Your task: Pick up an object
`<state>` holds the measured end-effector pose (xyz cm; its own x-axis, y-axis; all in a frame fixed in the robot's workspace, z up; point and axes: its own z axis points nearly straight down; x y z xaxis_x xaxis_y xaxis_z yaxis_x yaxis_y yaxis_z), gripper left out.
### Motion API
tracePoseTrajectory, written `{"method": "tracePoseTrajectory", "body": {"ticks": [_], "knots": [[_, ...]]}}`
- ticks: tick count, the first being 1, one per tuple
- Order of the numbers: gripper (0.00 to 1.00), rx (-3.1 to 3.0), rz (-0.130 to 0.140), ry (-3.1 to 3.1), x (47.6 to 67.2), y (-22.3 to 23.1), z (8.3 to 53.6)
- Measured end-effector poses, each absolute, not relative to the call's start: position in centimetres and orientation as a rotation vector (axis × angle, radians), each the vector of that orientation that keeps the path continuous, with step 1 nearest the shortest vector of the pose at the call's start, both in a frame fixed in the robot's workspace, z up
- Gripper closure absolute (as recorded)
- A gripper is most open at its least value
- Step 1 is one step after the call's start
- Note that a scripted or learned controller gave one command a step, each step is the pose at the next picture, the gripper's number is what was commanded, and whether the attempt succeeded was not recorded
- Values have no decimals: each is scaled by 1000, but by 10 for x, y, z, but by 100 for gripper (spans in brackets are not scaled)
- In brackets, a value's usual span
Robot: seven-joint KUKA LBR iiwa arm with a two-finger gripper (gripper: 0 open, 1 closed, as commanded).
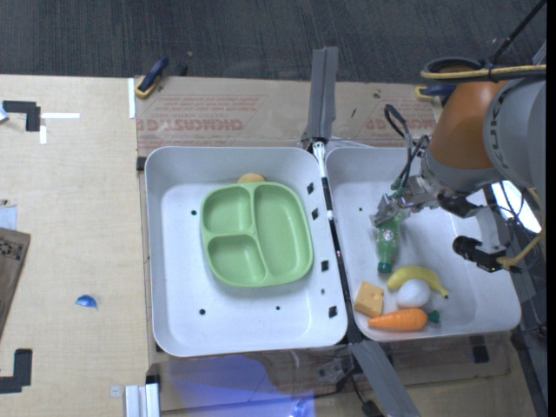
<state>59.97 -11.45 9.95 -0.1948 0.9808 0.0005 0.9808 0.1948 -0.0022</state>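
Note:
In the right bin (pixel 460 324) lie a green bottle (pixel 387 245), a yellow banana (pixel 418 277), a white egg-shaped object (pixel 412 295), an orange carrot (pixel 399 321) and a tan cheese wedge (pixel 368 299). My gripper (pixel 388 216) hangs low over the bottle's top end, at or just above it. The arm comes in from the right with its orange band above the wrist. The left bin (pixel 165 259) holds a green three-compartment plate (pixel 257 233), and a small yellow object (pixel 251 179) peeks out behind its far edge.
A grey divider post (pixel 323 94) stands between the bins at the back. Cardboard (pixel 217 111) lies behind the left bin. A small blue piece (pixel 85 301) lies on the wooden bench at left. Cables hang around the wrist.

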Motion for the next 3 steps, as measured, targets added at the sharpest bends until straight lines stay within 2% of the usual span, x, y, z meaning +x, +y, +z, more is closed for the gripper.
{"method": "tracePoseTrajectory", "body": {"ticks": [1, 2, 3], "knots": [[0, -1992, 2, -2427, 600, -115, 100], [0, -2017, 1, -2410, 629, -133, 174], [0, -2122, 1, -2315, 575, -101, 92]]}}
